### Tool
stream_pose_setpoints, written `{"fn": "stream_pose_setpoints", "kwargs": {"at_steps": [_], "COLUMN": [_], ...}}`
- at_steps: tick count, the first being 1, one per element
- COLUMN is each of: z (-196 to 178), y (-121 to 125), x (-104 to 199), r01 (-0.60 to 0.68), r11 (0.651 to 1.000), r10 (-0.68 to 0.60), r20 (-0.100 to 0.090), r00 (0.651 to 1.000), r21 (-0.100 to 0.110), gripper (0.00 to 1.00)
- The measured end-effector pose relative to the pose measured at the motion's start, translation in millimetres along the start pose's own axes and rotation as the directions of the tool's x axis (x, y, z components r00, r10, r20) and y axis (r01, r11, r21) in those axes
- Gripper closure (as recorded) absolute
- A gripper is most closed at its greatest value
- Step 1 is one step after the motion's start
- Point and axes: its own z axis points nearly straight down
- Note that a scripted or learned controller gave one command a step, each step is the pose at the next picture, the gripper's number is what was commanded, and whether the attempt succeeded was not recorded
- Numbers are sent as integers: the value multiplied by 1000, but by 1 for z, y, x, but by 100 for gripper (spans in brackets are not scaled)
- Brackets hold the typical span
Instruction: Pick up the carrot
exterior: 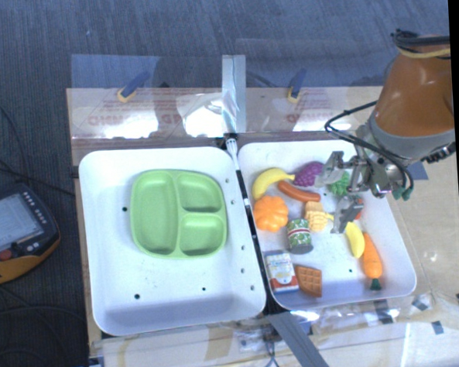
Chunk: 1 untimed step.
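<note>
Claw (347, 210) spread, holding nothing; carrot (371, 262) lying just below it, apart

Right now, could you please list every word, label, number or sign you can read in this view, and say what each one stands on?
None can be read.
Small carton in the right bin: printed front, too blurred.
Green can beside it: label too small.
Handheld pendant on the floor at left: its screen is too blurred.
Clear sheet behind the bins: faint reddish print, illegible.
</note>
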Motion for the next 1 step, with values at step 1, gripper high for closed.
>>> {"fn": "stream_pose_setpoints", "kwargs": {"at_steps": [1], "z": [84], "y": [26], "x": [-18], "r01": [175], "r11": [985], "r10": [-175], "r20": [1], "r00": [985], "r21": [-1], "gripper": [0]}}
